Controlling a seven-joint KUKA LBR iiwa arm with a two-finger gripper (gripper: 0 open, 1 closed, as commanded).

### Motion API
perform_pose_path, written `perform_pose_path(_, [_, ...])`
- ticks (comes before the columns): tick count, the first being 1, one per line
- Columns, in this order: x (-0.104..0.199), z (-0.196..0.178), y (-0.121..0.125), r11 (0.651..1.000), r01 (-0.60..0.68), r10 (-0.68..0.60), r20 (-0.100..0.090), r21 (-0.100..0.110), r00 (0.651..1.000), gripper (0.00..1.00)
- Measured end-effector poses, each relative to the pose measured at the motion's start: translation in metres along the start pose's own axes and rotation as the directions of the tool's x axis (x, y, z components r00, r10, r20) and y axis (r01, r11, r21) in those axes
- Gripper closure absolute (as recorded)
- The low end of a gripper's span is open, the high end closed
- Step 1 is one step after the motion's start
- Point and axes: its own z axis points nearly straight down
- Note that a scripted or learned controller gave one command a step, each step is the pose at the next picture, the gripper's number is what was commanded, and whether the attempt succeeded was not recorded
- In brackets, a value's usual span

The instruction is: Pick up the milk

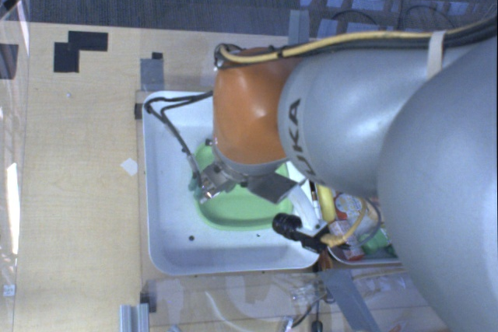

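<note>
The grey, orange-banded arm (pixel 257 120) hangs low over the flat green plate (pixel 241 210) in the left white bin (pixel 167 190), presumably reaching to grasp. Its claw and the milk are hidden, so I cannot tell either's state.

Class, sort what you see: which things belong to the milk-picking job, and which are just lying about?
Job: gripper; the milk, which I cannot pick out for certain.

Lying about: flat green item in the left bin; yellow item and mixed packets beside it; black tape marks on the bench.
</note>
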Motion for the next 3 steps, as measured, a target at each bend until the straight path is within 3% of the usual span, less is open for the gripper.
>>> perform_pose_path(1, [-0.012, -0.063, -0.008, 0.999, -0.04, 0.04, 0.0, -0.001, 0.999, 1.0])
perform_pose_path(2, [-0.002, -0.131, -0.001, 0.999, -0.043, 0.043, 0.0, 0.0, 0.999, 1.0])
perform_pose_path(3, [-0.045, -0.104, -0.031, 0.991, 0.134, -0.134, 0.001, 0.0, 0.991, 1.0])
